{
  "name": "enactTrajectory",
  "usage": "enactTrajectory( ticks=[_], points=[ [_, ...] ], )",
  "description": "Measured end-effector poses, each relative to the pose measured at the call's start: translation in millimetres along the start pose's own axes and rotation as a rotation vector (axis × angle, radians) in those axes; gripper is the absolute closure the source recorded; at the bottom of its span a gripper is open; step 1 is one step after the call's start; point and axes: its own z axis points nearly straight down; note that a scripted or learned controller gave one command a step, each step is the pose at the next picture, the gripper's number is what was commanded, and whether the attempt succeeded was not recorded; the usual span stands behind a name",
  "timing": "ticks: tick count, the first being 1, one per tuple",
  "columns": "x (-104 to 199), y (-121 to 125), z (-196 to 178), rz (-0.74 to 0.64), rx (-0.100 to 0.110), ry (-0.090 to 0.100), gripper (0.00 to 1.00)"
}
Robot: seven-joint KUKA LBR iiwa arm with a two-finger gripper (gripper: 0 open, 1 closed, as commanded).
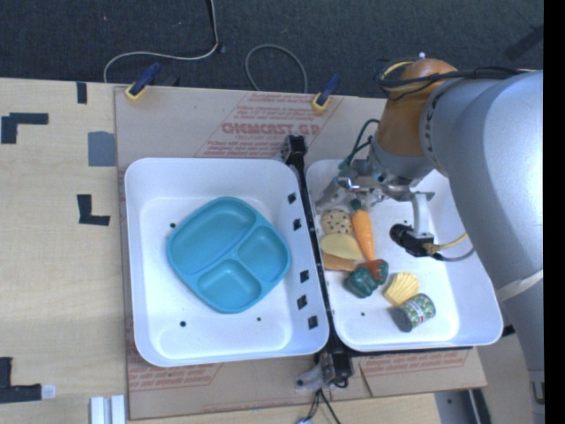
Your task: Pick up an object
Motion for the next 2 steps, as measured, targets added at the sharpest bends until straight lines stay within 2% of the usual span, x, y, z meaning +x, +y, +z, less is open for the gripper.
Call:
enactTrajectory(
  ticks=[1,2],
  points=[
    [-5.3,-12.5,-0.5,0.000,-0.001,0.000,0.00],
    [-6.5,19.6,0.5,-0.002,0.000,0.001,0.00]
  ],
)
